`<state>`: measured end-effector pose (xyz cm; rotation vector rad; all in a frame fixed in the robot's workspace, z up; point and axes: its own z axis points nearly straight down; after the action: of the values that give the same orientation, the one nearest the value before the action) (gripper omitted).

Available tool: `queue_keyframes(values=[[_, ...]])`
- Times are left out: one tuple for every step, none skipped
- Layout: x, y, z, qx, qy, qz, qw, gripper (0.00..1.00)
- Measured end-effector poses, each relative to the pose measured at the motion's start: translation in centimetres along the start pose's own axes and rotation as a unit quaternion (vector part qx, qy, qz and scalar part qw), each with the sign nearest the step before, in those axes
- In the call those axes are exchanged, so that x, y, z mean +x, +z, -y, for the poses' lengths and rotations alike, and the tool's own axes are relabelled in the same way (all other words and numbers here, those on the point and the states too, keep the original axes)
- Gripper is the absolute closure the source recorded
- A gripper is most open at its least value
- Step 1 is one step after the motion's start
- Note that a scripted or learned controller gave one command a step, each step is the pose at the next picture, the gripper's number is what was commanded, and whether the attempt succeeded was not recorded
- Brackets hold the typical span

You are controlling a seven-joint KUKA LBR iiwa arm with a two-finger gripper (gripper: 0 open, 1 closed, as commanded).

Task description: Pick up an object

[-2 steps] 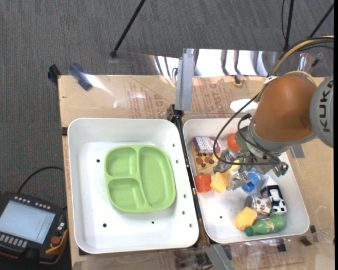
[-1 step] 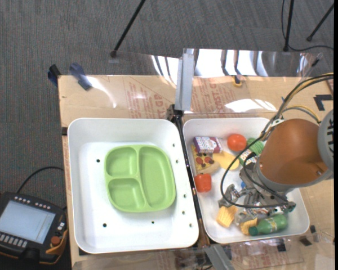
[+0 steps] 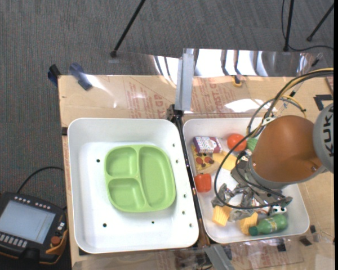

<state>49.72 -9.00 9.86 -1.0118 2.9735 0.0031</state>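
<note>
The counter (image 3: 129, 94) is covered with brown cardboard and carries two shallow white bins side by side. The left bin (image 3: 79, 151) holds a green divided plate (image 3: 139, 178) with three compartments, lying flat near the bin's middle. The right bin (image 3: 301, 207) holds a scatter of small toy foods.

The arm enters from three o'clock, and its orange band (image 3: 284, 148) hangs over the middle of the right bin, hiding part of what lies there. Below the band the gripper (image 3: 245, 198) is low among the objects, toward six o'clock of the bin. Whether the fingers are apart or together I cannot tell, since cables and dark metal parts blur together there.

Around the gripper: a purple box (image 3: 206, 144) lies at eleven o'clock of the bin, with a flat yellow card with red spots (image 3: 204, 161) just below it. A round orange-red piece (image 3: 235, 142) sits at twelve o'clock, close to the band. A red block (image 3: 203, 183) rests near the bin's left wall at nine o'clock. A yellow block (image 3: 221, 216) lies at seven o'clock, just beside the gripper. A green bottle (image 3: 269, 225) lies on its side at five o'clock, near the front wall
</note>
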Motion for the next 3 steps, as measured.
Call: queue_keyframes(values=[[-0.2,-0.9,-0.1,0.0,-0.002,0.001,1.0,1.0],[-5.2,-9.1,-8.5,0.002,-0.018,0.003,0.9998,1.0],[-6.8,-8.8,-10.1,0.0,-0.083,0.0,0.9966,1.0]])
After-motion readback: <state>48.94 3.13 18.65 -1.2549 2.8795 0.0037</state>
